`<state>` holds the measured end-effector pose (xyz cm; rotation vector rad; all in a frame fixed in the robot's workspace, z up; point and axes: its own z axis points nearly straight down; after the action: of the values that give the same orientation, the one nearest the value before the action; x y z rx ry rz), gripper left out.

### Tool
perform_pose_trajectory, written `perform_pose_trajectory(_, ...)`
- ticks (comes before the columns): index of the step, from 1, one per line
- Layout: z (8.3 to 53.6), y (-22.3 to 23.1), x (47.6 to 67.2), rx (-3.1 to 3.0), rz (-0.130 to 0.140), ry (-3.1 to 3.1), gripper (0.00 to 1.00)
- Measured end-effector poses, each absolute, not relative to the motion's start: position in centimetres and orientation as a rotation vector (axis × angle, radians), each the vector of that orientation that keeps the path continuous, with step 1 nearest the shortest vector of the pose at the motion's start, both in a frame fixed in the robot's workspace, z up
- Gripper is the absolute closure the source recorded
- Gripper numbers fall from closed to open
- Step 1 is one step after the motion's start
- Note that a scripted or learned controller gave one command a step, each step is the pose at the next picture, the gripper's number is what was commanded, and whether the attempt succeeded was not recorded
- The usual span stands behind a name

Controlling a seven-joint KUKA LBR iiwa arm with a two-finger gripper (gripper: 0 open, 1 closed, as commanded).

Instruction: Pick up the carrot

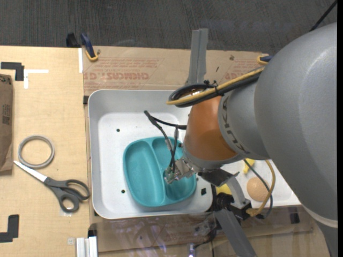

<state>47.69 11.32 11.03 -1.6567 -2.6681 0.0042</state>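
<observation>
My gripper (173,173) hangs low over the right compartment of a teal divided dish (143,171), which lies in the left white bin (104,143). The grey arm with its orange band (206,133) reaches in from the right and hides most of the right bin. Past the arm's lower edge I see a tan egg-shaped object (256,189) and a small yellow piece (248,167) in the right bin. Nothing is visibly held at the gripper.
On the wooden bench left of the bins lie grey-handled scissors (59,189) and a roll of tape (36,150). A brown bag (5,122) sits at the far left edge. Cardboard (134,71) lies behind the bins.
</observation>
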Motion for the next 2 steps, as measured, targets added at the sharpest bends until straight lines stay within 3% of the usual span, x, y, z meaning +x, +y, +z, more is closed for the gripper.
perform_pose_trajectory(1,13.9,11.0,47.8,-1.687,0.003,-2.65,1.0)
perform_pose_trajectory(2,20.7,15.7,48.6,-1.519,0.005,-2.749,1.0)
